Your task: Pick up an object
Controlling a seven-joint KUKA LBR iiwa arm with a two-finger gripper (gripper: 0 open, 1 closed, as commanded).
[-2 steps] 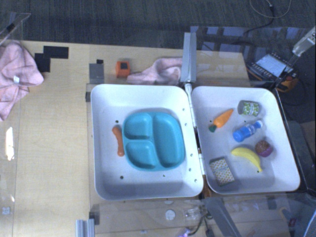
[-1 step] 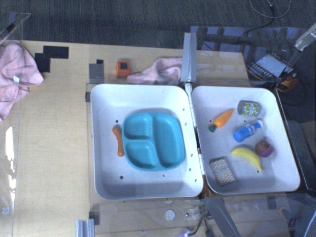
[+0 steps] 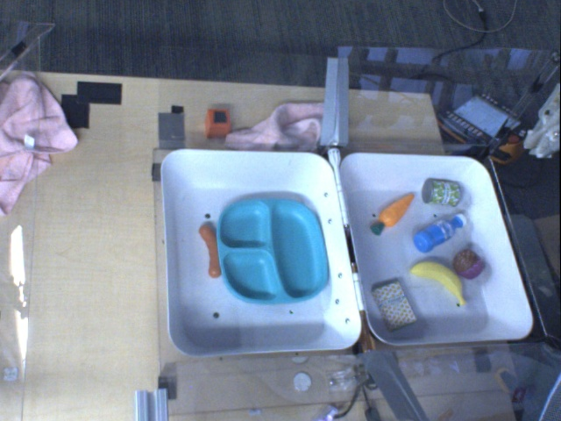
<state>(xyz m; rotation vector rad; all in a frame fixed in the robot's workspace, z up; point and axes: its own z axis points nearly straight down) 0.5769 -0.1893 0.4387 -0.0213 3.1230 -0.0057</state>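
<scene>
- Since the arm reaches in from the right, the right bin (image 3: 501, 310) is judged the nearer target; whether the gripper is open, closed or carrying anything cannot be told.
- The banana (image 3: 440, 279) lies at that bin's 5 o'clock, its long axis running 10 to 4 o'clock, with a maroon ball (image 3: 468, 263) just beside it.
- The blue bottle (image 3: 437, 233) and the carrot (image 3: 396, 210) both slant 8 to 2 o'clock.
- A green can (image 3: 442, 192) sits at 1 o'clock.
- The left bin (image 3: 188, 200) bears a blue divided plate (image 3: 273, 248).
</scene>
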